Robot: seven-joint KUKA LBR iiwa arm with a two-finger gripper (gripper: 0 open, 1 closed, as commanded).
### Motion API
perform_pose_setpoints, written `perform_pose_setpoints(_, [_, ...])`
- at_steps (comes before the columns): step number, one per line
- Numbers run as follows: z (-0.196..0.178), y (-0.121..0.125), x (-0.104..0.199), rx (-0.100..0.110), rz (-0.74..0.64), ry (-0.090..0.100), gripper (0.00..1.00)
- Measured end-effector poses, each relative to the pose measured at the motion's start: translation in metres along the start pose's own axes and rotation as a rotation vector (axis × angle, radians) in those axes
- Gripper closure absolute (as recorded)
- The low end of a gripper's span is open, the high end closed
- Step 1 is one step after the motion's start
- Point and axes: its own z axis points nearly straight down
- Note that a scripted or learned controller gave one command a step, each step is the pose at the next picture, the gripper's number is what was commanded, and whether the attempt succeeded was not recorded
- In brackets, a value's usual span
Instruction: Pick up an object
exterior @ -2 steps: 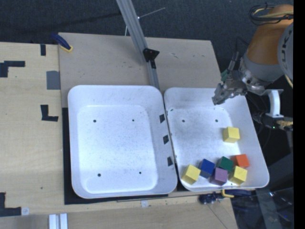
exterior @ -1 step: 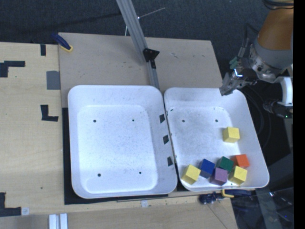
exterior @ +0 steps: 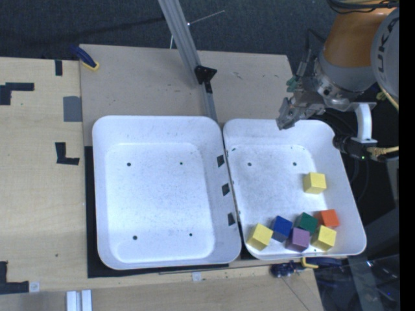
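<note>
The gripper (exterior: 286,121) hovers at the far rim of the right bin (exterior: 272,173), its hold impossible to tell, and a descent there risks missing the cubes: the lone yellow cube (exterior: 314,182) and the near-edge cluster (exterior: 295,232).

Grey arm (exterior: 363,50) with orange band, black cables, seemingly dark jaws.

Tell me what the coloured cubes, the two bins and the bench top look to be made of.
Coloured cubes, such as the lone yellow cube: probably painted wood or hard plastic; flat matte faces, crisp edges.
Right bin and left bin: likely moulded plastic; smooth white, rounded corners, faint sheen, speckled with scuffs.
Bench top: seemingly plywood or fibreboard; pale tan, matte, marked.
</note>
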Motion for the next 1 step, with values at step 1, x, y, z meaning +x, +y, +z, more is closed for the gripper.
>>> perform_pose_setpoints(1, [0.0035,-0.0014,0.053,0.001,0.0,0.0,1.0])
